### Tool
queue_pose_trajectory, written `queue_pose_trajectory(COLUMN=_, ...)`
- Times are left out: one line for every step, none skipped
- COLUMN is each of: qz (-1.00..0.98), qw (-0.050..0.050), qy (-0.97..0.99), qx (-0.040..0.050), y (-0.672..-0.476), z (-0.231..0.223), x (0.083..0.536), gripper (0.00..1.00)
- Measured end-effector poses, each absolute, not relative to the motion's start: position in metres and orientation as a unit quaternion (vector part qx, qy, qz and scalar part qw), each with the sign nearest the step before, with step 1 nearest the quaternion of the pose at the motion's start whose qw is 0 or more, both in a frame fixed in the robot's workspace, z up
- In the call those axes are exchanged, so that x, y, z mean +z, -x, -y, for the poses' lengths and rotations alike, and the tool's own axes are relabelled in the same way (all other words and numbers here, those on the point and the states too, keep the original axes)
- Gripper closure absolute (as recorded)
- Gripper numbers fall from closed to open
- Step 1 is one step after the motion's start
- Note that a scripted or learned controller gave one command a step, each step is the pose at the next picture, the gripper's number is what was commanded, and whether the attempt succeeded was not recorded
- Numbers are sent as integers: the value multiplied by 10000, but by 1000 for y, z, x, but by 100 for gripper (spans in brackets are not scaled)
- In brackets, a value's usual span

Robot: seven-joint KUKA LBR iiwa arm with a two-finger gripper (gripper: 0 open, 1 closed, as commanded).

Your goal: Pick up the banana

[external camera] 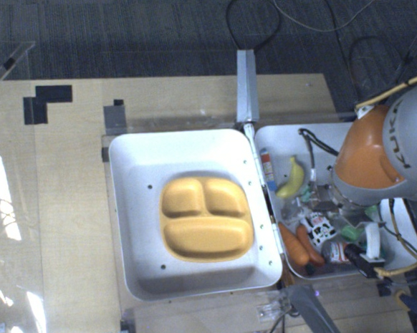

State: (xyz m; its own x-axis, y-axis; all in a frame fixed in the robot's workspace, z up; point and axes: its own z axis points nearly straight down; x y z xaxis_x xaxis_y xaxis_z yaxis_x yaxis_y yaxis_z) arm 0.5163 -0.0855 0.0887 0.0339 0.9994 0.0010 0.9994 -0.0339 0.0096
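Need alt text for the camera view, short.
A banana lies in the right bin beside the grey and orange robot arm, which reaches over clutter including carrots. The left bin holds a yellow divided tray.

My arm (pixel 383 152) reaches over the right bin (pixel 281 136), where the banana (pixel 291 178) lies near the left wall. Carrots (pixel 299 243) sit in front of it; a divided tray (pixel 206 218) rests in the left bin (pixel 138 225).

yellow banana (pixel 291 178), small & curved, lies in right bin (pixel 282 138) near its left wall. upper tip points up, lower end greenish, by the clutter there.
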Motion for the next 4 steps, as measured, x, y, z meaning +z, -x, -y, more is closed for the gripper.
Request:
queue_pose_trajectory(qz=-7380, qw=44, qy=-6747, qx=40, y=-588, z=90, x=88, gripper=0)
queue_pose_trajectory(qz=-7527, qw=30, qy=-6584, qx=19, y=-651, z=121, x=87, gripper=0)
queue_pose_trajectory(qz=-7551, qw=62, qy=-6556, qx=41, y=-654, z=119, x=100, gripper=100)
queue_pose_trajectory(qz=-7550, qw=64, qy=-6557, qx=31, y=-654, z=120, x=100, gripper=0)
